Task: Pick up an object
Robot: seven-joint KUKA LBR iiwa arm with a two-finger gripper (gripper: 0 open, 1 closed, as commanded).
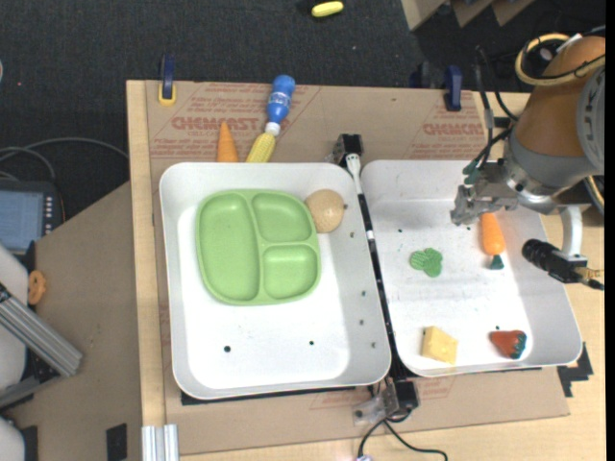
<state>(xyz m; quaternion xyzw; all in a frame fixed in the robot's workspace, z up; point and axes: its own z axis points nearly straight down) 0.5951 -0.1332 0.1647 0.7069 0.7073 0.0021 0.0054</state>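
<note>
Four items lie in the right bin [538, 301]: carrot [492, 235], broccoli [426, 261], cheese wedge [440, 345], strawberry [508, 343]. The gripper [478, 205] hangs just above the carrot; finger state unclear.

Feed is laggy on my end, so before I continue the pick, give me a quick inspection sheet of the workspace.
Surface: cardboard-topped bench bearing left bin and right bin.
Job's things: right bin holds toy carrot, green broccoli piece, cheese wedge, strawberry.
Clutter: green divided plate and tan ball in left bin; blue-yellow tool and orange cone behind it.
Grippers: gripper above the carrot's upper end; jaw state unclear.
Cables: bundle along the arm.
Surroundings: dark carpet, yellow item.
</note>
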